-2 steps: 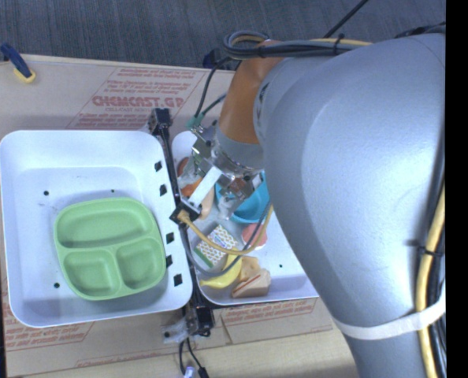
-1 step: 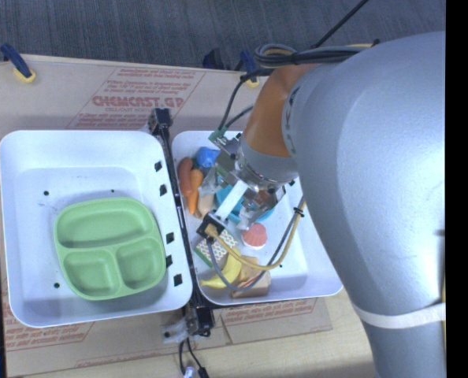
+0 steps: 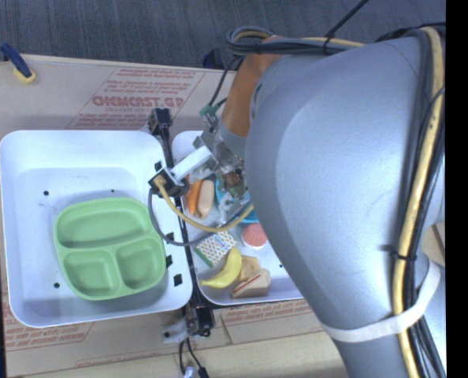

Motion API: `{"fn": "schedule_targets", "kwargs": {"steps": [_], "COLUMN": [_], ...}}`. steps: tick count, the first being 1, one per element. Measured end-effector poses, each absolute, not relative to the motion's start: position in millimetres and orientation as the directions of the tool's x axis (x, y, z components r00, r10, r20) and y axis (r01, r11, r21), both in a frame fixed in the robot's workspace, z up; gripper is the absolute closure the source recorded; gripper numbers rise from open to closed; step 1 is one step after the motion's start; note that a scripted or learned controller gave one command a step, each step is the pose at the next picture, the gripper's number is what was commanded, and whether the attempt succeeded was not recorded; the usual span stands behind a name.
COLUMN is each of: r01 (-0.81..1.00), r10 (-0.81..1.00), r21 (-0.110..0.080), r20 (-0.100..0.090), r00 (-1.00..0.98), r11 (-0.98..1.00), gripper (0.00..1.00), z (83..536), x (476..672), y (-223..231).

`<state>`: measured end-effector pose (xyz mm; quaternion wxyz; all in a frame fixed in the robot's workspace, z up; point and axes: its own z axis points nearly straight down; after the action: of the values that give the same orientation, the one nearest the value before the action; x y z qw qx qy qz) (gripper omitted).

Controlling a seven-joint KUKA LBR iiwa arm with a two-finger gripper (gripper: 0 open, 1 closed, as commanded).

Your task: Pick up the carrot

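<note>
A dark grey carpeted floor [image 3: 100, 10] runs across the top, from ten to one o'clock. Below it the counter [image 3: 76, 93] is covered in brown cardboard printed with red lettering, reaching down to the six o'clock edge. At ten o'clock a blue and yellow clamp [image 3: 17, 63] grips its corner

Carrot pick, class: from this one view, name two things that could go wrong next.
1. The carrot lies right against a tan bun-like piece, so the gripper may catch the wrong item or both.
2. The carrot sits near the right bin's wall, with a yellow cable looping close by; either could get in the way.
</note>
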<state>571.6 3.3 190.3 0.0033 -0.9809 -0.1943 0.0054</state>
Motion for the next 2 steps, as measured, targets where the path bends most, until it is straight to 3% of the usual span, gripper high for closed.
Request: {"fn": "schedule_targets", "kwargs": {"steps": [1, 2], "r01": [0.275, 0.215], "r10": [0.275, 0.215], "r21": [-0.005, -0.003], "r20": [-0.010, -0.010], "r00": [0.961, 0.977], "r11": [-0.961, -0.977], "gripper": [0.00, 0.00], "z": [191, 191], "x": [586.6, 616.2], "y": [-23, -15]}}
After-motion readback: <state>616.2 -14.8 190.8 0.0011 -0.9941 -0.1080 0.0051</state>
